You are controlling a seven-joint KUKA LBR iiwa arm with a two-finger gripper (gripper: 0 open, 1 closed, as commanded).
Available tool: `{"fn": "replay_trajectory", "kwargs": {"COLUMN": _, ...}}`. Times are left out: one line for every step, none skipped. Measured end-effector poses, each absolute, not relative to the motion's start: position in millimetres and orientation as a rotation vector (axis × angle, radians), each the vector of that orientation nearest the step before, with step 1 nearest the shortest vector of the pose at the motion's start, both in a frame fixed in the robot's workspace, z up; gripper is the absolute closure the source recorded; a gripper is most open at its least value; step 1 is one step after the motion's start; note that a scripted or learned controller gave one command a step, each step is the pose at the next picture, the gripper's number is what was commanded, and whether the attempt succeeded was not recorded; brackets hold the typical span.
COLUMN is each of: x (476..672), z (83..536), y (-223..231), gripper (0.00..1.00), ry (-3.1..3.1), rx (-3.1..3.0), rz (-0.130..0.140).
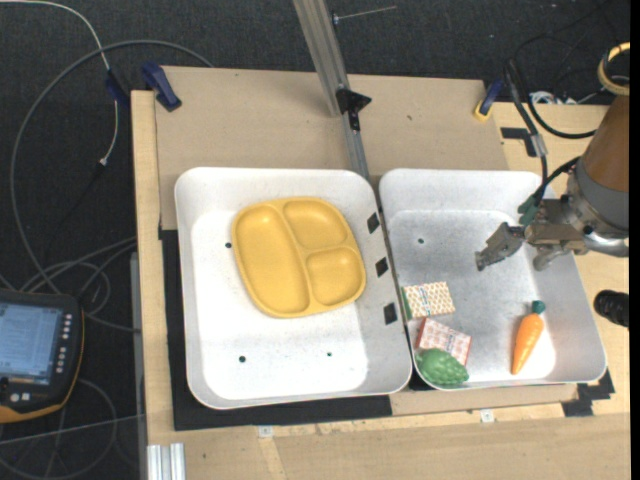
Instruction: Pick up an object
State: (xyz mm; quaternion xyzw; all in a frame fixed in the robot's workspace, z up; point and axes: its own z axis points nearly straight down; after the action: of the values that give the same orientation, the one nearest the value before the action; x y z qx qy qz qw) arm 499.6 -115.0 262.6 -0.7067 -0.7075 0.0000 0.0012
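Note:
In the right bin (450, 198) lie a toy carrot (527, 339) near the right wall, a small patterned packet (429, 298), a red-and-white packet (443, 340) and a green vegetable toy (442, 369) at the front. My gripper (521, 250) hangs over the right bin's right half, above and behind the carrot. Its two fingers are spread apart with nothing between them. The grey arm with its orange band reaches in from the right.
The left bin (200, 268) holds a yellow three-compartment plate (297, 255). A metal post (320, 38) rises behind the gap between the bins. Cables lie at the back right, and a tablet (35, 353) sits off the bench at left.

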Motion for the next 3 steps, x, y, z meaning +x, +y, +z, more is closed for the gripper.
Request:
{"fn": "replay_trajectory", "kwargs": {"x": 499.7, "z": 262.6, "y": -115.1, "gripper": 0.00, "ry": -2.221, "rx": -2.219, "rz": -0.001}}
{"fn": "replay_trajectory", "kwargs": {"x": 501.8, "z": 200.6, "y": -109.9, "gripper": 0.00, "ry": -2.216, "rx": -2.215, "rz": 0.006}}
{"fn": "replay_trajectory", "kwargs": {"x": 496.9, "z": 156.7, "y": -112.6, "gripper": 0.00, "ry": -2.215, "rx": -2.217, "rz": 0.006}}
